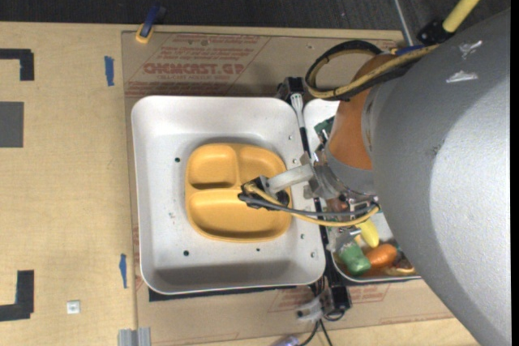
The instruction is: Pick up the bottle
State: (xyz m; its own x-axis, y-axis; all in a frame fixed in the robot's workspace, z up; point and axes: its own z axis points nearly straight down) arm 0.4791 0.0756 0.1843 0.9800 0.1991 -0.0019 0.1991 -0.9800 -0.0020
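From here my arm (438,174) covers nearly all of the right bin (323,109). At its near corner, green (354,258), orange (383,256) and yellow (369,236) things peek out, too covered for me to name. The claw (323,184) is lost among wrist hardware and cables. The counter (57,174) is cut off at left and bottom.

Yellow divided plate (235,190) lies in left white bin (154,174), grey arm (438,174) covers most of right bin (369,277), with green item (353,258), orange item (383,256) and yellow item (369,235) bunched together inside.
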